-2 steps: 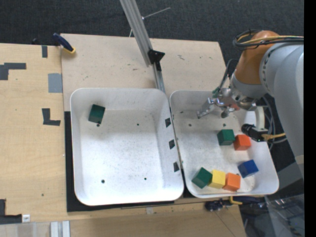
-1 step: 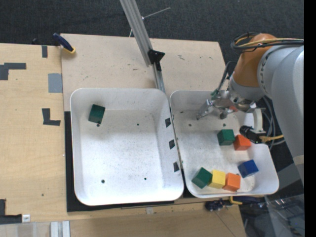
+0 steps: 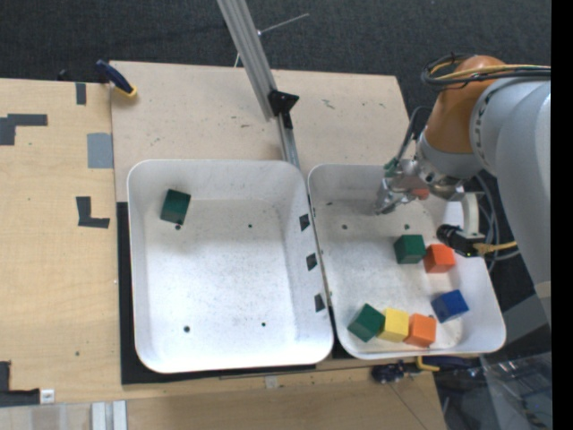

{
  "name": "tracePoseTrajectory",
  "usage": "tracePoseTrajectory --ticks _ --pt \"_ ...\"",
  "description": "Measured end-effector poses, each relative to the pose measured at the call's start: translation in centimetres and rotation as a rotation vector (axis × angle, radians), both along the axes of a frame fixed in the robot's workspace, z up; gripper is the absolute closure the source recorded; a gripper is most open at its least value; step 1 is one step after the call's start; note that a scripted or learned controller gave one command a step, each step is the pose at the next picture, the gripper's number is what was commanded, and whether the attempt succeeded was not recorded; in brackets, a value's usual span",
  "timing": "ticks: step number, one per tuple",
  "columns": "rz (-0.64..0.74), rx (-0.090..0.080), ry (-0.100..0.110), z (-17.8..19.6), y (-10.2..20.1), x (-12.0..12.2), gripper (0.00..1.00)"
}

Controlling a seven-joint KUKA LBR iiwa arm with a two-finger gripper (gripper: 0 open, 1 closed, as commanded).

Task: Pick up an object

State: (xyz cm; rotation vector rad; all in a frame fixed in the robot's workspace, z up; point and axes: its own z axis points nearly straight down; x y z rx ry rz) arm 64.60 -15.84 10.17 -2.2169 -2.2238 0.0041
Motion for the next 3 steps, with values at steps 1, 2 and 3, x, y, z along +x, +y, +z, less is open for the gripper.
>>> tracePoseTrajectory --ticks 1,2,3 --pt "-0.002 0.001 -0.006 4.3 -0.4 0.1 1.00" --pt "-0.002 0.001 -0.007 8.9 -0.4 -0.5 1.00" --pt "-0.003 0.001 -0.007 13.6 -0.8 -1.1 1.00"
